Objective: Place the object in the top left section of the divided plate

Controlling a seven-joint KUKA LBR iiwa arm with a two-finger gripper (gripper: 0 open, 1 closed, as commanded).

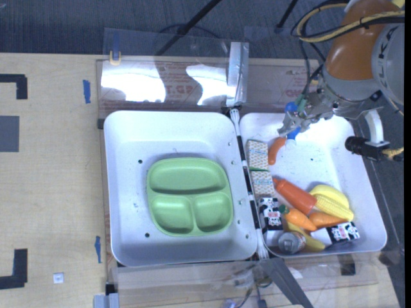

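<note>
Hanging just below the gripper [290,128], whose grip state cannot be told, a small orange carrot-like piece [275,151] is seen, the green divided plastic plate [189,196] lying well leftward and lower.

Matt green plastic divided plate [189,194]

Right bin [369,191]: landmark. Along its left wall lie two waffle-patterned pieces [259,165]. Heaped in its lower half: an orange carrot [295,195], yellow corn [331,201], a banana [313,242], two black-and-white printed blocks [273,213], and a metal can [290,242]. Left of it, touching, sits the left bin [122,172]. Behind both stands a clear panel [167,76].
</note>
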